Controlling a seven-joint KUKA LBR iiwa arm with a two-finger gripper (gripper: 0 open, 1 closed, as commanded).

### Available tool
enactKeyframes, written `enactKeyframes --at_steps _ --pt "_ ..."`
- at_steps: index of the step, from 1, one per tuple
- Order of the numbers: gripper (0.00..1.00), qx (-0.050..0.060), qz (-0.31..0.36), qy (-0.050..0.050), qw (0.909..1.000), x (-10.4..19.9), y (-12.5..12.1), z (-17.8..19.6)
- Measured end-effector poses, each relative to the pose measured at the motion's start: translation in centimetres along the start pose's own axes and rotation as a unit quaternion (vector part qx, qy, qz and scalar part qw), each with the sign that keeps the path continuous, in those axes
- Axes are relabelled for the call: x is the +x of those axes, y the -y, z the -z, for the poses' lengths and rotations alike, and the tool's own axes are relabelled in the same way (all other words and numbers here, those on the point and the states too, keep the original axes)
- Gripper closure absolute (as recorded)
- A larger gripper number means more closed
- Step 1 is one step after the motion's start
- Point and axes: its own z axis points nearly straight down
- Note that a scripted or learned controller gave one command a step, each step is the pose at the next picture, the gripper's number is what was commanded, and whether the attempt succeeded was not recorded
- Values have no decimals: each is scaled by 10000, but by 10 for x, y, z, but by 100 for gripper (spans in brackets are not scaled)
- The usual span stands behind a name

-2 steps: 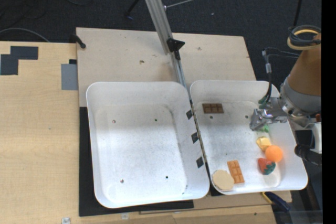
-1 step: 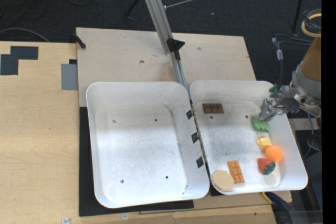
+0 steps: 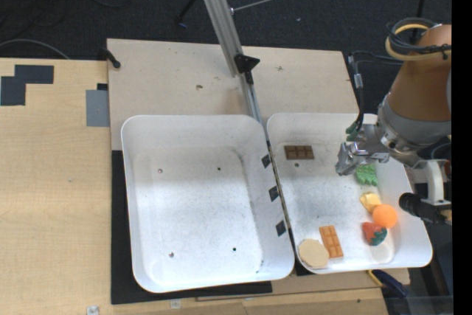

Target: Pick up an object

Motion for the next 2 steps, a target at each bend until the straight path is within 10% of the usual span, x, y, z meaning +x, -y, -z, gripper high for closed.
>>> enactKeyframes --at_steps 2 --pt "100 -11 5 3 10000 102 -2 -2"
